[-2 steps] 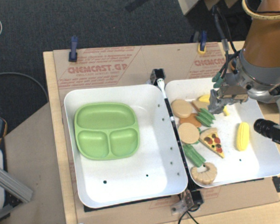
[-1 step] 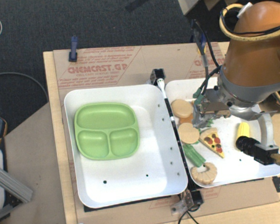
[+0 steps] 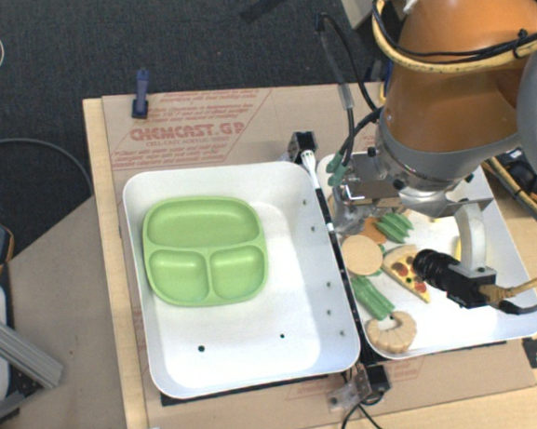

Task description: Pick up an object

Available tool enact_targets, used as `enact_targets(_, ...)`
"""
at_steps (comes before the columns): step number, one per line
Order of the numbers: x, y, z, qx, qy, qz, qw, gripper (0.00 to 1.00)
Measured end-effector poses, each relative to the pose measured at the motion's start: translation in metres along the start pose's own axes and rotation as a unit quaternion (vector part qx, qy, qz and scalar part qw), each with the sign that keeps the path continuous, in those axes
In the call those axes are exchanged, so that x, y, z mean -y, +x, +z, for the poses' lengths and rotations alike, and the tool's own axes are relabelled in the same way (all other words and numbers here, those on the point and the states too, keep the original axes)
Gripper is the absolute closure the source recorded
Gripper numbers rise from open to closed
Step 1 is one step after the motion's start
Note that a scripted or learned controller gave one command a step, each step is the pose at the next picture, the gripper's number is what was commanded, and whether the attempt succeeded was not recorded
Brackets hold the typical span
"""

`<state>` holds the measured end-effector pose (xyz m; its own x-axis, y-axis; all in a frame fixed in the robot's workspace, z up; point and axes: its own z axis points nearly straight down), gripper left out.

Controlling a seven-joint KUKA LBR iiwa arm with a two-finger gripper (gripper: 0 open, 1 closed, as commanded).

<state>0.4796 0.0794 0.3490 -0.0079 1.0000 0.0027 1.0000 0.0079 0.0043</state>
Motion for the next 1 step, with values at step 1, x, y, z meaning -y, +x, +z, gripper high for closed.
enact_targets(1, -0.0274, -0.0724, 0.093, 0.003, 0.007, 0.008, 0.9999, 1.0)
